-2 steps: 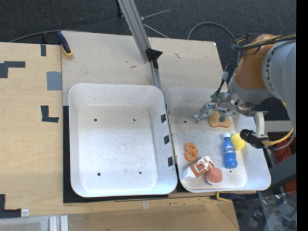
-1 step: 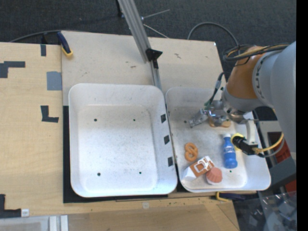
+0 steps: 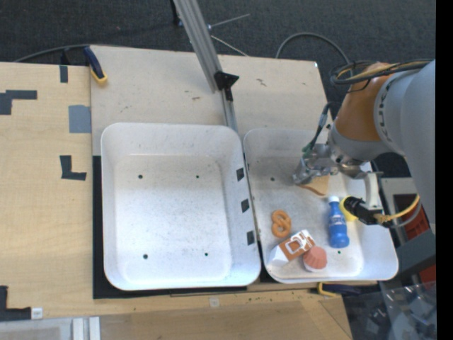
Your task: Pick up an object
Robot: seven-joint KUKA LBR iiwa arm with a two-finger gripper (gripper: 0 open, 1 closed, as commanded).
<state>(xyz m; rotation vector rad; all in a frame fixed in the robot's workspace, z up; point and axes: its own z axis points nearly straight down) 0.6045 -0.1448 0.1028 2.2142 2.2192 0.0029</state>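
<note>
The gripper (image 3: 309,173) is hanging low in the right bin (image 3: 263,147), over a tan flat piece (image 3: 318,185) (finger state unclear). No writing is reading clearly. Just beside are lying a blue bottle (image 3: 337,227), a twisted orange pretzel shape (image 3: 281,223), an orange-white carton (image 3: 296,245) and a reddish ball (image 3: 316,259).

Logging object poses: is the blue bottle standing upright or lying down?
Lying down: the blue bottle shows its full side along the right bin's floor, white cap toward the far end.

A wooden bench (image 3: 42,190) bears two white bins (image 3: 170,204) side by side.
</note>
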